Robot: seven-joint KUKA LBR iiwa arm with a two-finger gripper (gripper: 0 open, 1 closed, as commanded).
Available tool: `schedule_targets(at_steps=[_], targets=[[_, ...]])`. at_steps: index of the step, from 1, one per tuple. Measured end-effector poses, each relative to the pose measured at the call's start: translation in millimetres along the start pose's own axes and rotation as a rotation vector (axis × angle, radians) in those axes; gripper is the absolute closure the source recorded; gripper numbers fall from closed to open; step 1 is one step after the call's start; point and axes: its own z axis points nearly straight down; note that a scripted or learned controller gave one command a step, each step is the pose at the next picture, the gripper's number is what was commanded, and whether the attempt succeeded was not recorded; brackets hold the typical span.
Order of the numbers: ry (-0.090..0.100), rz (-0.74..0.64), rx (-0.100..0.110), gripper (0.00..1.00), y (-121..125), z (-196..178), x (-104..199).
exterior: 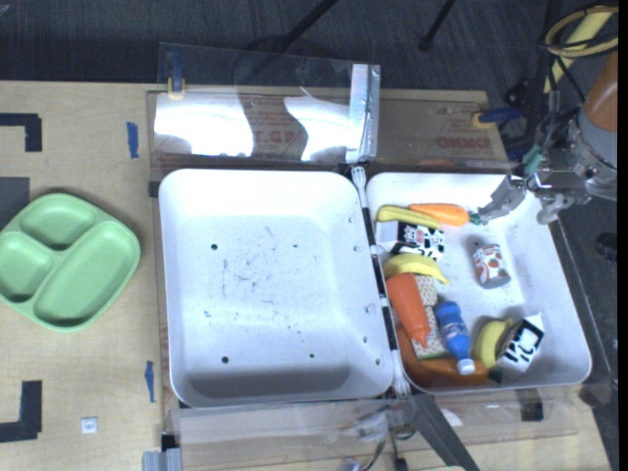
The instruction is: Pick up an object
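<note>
The right bin point(554, 263) holds several objects. An orange carrot point(439, 214) and a yellow banana point(397, 214) lie at its back left. Just in front of them sit a black-and-white box point(420, 238) and a second banana point(414, 266). A small can point(489, 264) stands alone in the middle. At the front lie an orange bottle point(406, 307), a blue bottle point(453, 334), another yellow piece point(489, 340) and a black-and-white block point(525, 341). My gripper point(496, 202) hangs over the bin's back right, just right of the carrot, with nothing seen in it.
The left bin point(265, 189) stands beside the right one, sharing a middle wall. A green divided plate point(64, 258) lies on the bench at far left. A clear sheet with a metal edge point(363, 111) stands behind the bins. Cables hang at top right.
</note>
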Motion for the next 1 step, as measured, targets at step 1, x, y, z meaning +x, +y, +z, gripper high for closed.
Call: schedule_targets(at_steps=[1], targets=[[0.000,-0.138,-0.001,0.00,7.9,53.8,-52.9]])
